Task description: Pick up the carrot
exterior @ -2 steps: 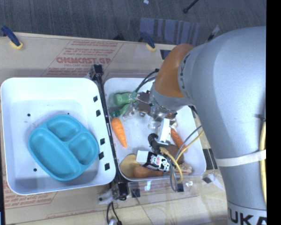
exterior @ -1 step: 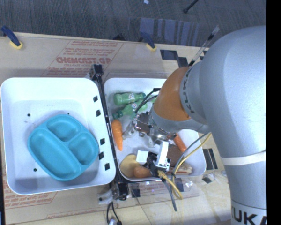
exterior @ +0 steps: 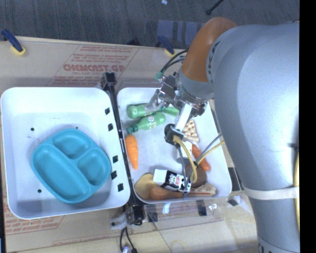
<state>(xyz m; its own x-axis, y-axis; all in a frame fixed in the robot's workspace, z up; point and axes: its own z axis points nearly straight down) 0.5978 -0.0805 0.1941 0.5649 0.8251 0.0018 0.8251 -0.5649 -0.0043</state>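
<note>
The carrot (exterior: 131, 149) is orange and short. It lies against the left wall of the right bin (exterior: 221, 165), pointing toward the near edge. My gripper (exterior: 162, 97) hangs over the far part of that bin, above and to the right of the carrot and well apart from it. It sits close over two green bottles (exterior: 147, 121), and nothing shows held in it. The grey arm with its orange band covers the bin's right side.
Around the carrot lie a pizza slice (exterior: 189, 131), an orange sausage-like piece (exterior: 201, 161), a black-and-white carton (exterior: 171, 181) and brown food items (exterior: 147, 187) at the near end. The left bin (exterior: 16, 115) holds a blue divided plate (exterior: 71, 165). Yellow cables dangle from the wrist.
</note>
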